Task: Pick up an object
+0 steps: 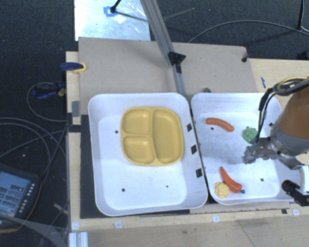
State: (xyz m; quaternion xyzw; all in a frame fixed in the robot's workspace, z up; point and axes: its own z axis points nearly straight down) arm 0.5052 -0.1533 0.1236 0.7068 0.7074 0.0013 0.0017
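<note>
Dark carpet surrounds the desk (159, 68); hand (251, 154) hovers near green broccoli (250, 134), grip state unclear.
Broccoli looks light, bumpy plastic; pinch across its crown.

Dark carpet (20, 45) strewn with black cables (38, 133) surrounds the tan bench (129, 66), a bright floor patch (100, 9) behind.

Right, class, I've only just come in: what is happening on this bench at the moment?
A robot arm reaches into the right bin, its gripper low over the floor there, beside a green toy. Two sausages and a small yellow toy lie untouched in that bin. The left bin holds a yellow divided plate. Nothing appears picked up yet.
</note>
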